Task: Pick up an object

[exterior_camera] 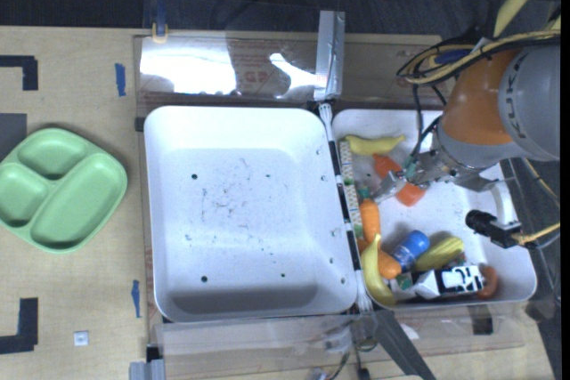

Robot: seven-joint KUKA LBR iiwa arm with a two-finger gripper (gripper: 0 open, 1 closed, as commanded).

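The arm [499, 107] reaches in from the right and is lowered into the right bin [525, 276], which holds all the candidate objects; the left bin [236, 209] has only a bare, scuffed floor. The pincer [411, 173] sits low over the upper part of the right bin, with an orange piece [410, 194] just beside its tip and a second orange piece [386, 165] close on the other side. Whether the pincer is apart, together or clamped on anything cannot be told: the wrist body and cables mask the tip. A yellow banana [376, 143] lies near the bin's far wall, above the tip. The remaining objects are crowded toward the near wall: a carrot [370, 220], a curved yellow banana [374, 276], a blue item [412, 246] and a black-and-white box [459, 280], several touching one another. That crowding probably makes the looser orange pieces the easier target. A green divided plate [61, 189] rests on the table [71, 307] to the left, well apart from both bins.
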